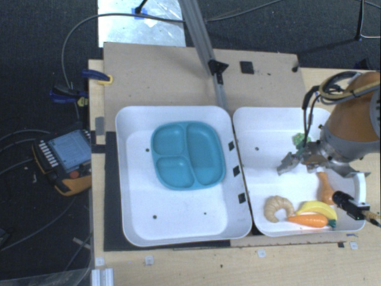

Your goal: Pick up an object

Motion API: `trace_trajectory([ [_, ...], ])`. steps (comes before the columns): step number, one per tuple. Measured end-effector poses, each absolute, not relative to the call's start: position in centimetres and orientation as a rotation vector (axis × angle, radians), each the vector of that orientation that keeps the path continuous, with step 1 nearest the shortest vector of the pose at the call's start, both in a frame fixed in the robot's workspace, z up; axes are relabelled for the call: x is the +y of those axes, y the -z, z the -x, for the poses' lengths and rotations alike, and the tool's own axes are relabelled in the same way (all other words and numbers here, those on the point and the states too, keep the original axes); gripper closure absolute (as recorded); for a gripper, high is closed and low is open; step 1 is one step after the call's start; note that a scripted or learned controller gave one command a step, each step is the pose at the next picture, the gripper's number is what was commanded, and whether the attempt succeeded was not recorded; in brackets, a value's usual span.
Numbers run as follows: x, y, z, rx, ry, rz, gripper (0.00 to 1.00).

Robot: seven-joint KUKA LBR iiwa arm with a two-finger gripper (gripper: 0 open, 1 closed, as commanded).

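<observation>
My gripper [289, 162] hangs low over the middle of the right bin [262, 136], reaching in from the right under the orange-banded wrist. A small green object [297, 139] lies just behind it. An orange, pear-shaped piece [325, 187] sits to the gripper's right, partly under the arm. Toward the bin's front edge lie a tan croissant [278, 208], a yellow banana [317, 207] and an orange carrot [308, 220], close together. I see nothing held in the gripper.
The left bin [137, 213] holds a blue divided plate [188, 155]. A grey pole [202, 34] slants across the back of the bench. A handheld controller [64, 159] and cables lie on the floor at the left.
</observation>
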State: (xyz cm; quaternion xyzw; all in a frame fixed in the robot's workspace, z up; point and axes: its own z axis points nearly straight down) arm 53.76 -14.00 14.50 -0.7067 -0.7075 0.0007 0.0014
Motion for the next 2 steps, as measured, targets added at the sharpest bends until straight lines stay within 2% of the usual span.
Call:
trace_trajectory([
  [1,-13.9,-10.3,-53.9,-2.221,-0.001,2.22,0.0],
  [2,-14.0,-11.6,-54.0,-2.224,0.002,2.222,1.0],
])
